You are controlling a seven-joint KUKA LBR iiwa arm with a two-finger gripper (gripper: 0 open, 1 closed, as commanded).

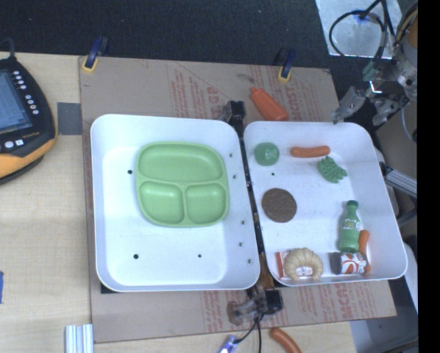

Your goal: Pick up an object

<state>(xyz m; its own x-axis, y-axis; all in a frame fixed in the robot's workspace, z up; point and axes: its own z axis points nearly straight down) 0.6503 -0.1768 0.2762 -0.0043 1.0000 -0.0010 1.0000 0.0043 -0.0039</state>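
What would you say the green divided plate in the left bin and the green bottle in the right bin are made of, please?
The green three-compartment plate looks like moulded plastic: one even pale green, soft rounded ridges, a dull sheen. The small green bottle with a pale label, lying in the right white bin, looks like glossy toy plastic, though at this size I cannot be sure.

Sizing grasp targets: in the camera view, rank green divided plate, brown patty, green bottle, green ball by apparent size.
1. green divided plate, by far the largest
2. brown patty and green bottle look alike in area; not ranking them
3. green ball, smallest
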